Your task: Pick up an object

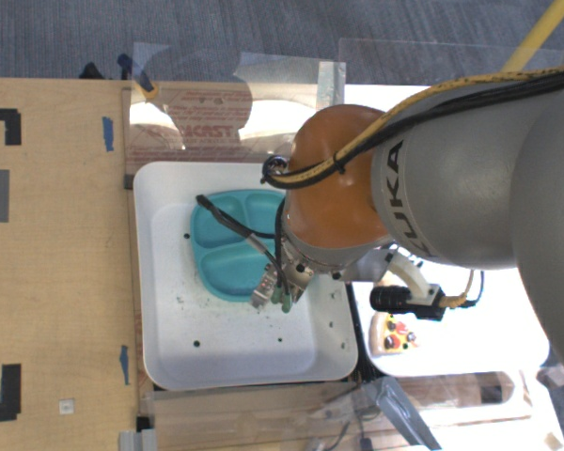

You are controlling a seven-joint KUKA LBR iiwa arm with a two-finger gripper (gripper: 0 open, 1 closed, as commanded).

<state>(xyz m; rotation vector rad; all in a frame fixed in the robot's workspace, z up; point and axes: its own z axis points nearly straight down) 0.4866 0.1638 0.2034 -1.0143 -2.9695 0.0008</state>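
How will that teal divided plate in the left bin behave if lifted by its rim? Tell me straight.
The teal divided plate looks like moulded plastic, so probably stiff and light. Its shallow, wide shape suggests it would tilt or swing if pinched at one edge. The smooth surface may slip. The hand sits at its lower right rim in the left bin.

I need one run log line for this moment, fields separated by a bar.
arm: over left bin | gripper: at near edge of teal plate | grasp: not confirmed | right bin: small colourful item

Bright overhead light, overexposed right bin (508, 336), sharp focus
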